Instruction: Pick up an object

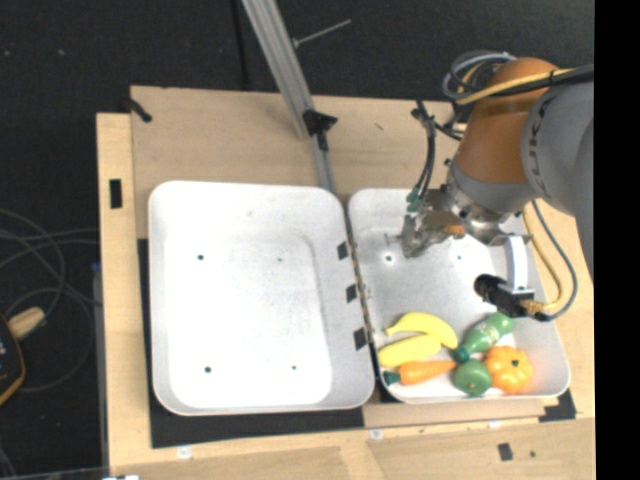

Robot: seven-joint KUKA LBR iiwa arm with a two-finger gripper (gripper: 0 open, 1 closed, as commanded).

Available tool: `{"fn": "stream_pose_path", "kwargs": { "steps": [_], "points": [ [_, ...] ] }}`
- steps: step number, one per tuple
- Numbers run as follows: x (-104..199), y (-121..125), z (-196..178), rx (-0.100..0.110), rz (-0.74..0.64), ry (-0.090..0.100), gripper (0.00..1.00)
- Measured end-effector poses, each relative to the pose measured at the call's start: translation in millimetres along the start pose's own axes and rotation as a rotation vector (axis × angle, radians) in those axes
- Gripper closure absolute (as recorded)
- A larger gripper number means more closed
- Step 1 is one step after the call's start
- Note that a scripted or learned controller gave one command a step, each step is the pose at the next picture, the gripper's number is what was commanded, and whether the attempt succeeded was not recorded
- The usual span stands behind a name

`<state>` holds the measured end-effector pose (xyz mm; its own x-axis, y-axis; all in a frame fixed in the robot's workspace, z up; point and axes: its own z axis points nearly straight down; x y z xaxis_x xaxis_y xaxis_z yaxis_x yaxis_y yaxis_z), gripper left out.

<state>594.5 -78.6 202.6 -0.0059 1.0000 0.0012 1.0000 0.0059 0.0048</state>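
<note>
Jaws' state unclear — hover above right bin (440,268); wooden bench (220,138), dark floor (60,48).

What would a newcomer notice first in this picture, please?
Probably the cluster of bright plastic produce, a yellow banana, orange carrot and orange pepper, in the near corner of the right white bin. Next, the grey-and-orange arm's gripper above that bin's far end.

A pale wooden tabletop (215,143) stands on a dark, almost black floor (60,38). A slanted grey metal post (283,63) rises from the tabletop's far side, with a black clamp partway down. Thin cables (45,258) loop across the floor at left, beside a small tan object (25,321). The lighting is even and soft.
</note>
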Motion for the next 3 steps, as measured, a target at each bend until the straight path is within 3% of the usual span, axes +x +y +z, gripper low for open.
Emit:
{"fn": "stream_pose_path", "kwargs": {
  "steps": [1,2,3],
  "points": [
    [69.9,-18.0,1.9,0.004,0.001,0.0,1.0],
    [-70.3,-87.0,86.6,0.002,0.014,-0.004,1.0],
    [-36.3,-35.9,102.0,0.003,0.003,-0.001,1.0]
  ]
}}
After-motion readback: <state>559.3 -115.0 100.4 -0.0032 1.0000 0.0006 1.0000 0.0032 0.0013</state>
